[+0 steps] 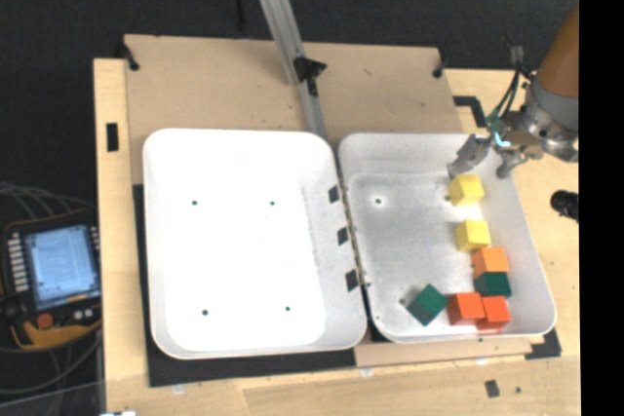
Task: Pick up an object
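Camera view, from left to right: a handheld control pendant with a lit blue screen point(54, 273) lies off the bench's left edge beside some cables. Next sits the left shallow white plastic bin point(239, 244), its floor bare apart from four small dark dots. A slanted grey metal pole point(278, 15) runs down from the top of the frame to the gap between the bins. The right shallow white plastic bin point(390, 239) touches the left one along a hinged edge and holds all the blocks. A dark green cube point(425, 304) lies tilted near its front edge, apart from the rest. Just right of it two orange cubes point(480, 309) sit side by side, with a second green cube point(493, 284) and another orange cube point(490, 260) stacked up the right wall. Above those lies a yellow cube point(474, 233), then a second yellow cube point(467, 189) higher up. The grey two-finger gripper point(485, 156) hangs just above that upper yellow cube, fingers spread apart with nothing between them.
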`<action>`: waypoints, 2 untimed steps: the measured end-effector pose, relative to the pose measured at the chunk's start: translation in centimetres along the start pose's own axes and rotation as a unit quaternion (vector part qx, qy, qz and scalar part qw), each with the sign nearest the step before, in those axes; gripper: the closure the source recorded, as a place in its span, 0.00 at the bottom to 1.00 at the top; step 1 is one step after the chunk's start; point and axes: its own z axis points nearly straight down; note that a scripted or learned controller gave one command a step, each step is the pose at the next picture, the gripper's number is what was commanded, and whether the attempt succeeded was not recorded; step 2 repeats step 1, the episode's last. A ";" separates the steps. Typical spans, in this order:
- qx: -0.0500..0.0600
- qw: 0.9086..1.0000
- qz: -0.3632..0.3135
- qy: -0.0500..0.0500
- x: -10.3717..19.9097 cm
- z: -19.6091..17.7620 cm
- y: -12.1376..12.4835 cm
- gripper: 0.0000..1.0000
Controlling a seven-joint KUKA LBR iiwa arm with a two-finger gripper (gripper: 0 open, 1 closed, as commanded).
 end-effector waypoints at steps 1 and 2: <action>-0.002 1.000 -0.001 -0.002 -0.1 -0.3 0.1 0.00; -0.002 1.000 -0.001 -0.002 -0.1 -0.3 0.1 0.00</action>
